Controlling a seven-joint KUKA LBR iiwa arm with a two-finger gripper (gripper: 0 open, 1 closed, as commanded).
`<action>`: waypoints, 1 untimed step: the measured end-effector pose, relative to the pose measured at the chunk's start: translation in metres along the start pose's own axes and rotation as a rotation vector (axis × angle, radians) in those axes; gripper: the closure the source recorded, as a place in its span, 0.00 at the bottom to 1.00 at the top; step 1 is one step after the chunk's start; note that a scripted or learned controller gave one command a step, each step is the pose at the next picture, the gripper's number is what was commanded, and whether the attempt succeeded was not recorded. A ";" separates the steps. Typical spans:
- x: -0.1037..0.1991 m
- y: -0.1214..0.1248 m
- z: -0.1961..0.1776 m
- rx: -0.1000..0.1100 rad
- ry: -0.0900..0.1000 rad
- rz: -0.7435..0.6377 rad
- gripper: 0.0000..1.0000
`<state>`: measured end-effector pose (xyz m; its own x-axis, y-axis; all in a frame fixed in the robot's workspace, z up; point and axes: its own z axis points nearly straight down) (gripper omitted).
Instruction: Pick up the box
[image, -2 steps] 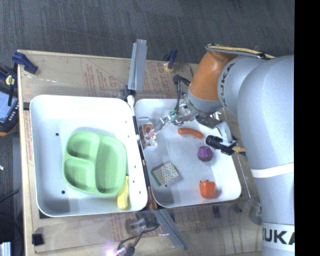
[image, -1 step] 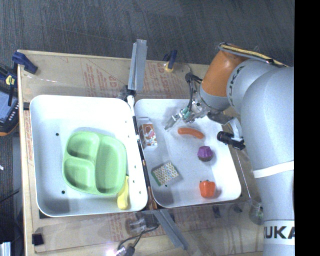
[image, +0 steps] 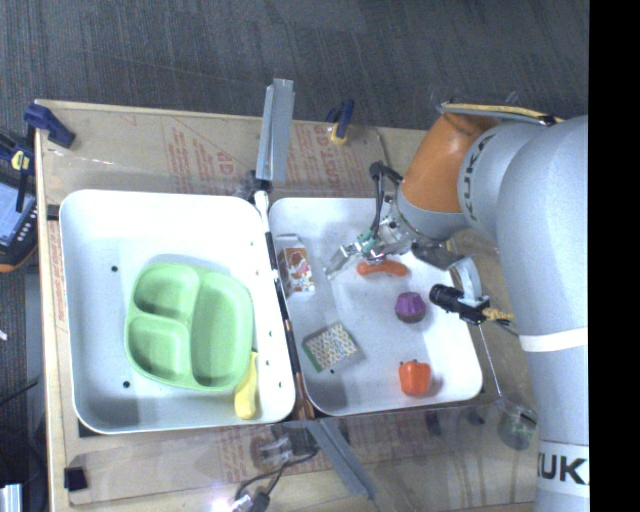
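Starting at the left, the left bin (image: 80, 300) carries a green divided plate (image: 190, 325), with a yellow banana-like piece (image: 247, 392) leaning at the near right corner beside the plate.

Moving right across the divider, the right bin (image: 455, 385) holds what I take to be the box (image: 296, 269): a small printed carton lying flat at the far left of this bin, just beside the wall. Near it, toward me, sits a flat patterned square packet (image: 331, 346); that could also pass for a box, so I keep both in mind.

The carton looks light and stiff, thin card that would crush under a hard squeeze, and its printed face is probably slick. I would close across its short width, at the middle of its length, though the wall beside it leaves little room for a finger.

Further right lie an orange carrot-like piece (image: 383, 268), a purple item (image: 409, 306) and a red pepper (image: 414, 376).

The gripper (image: 362, 248) hangs over the far middle of this bin, just above the carrot piece and apart from the carton. I cannot tell how its hand is set.
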<state>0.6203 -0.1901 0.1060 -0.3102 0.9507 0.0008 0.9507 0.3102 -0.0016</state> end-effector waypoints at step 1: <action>0.001 0.022 0.014 -0.002 -0.001 -0.021 0.00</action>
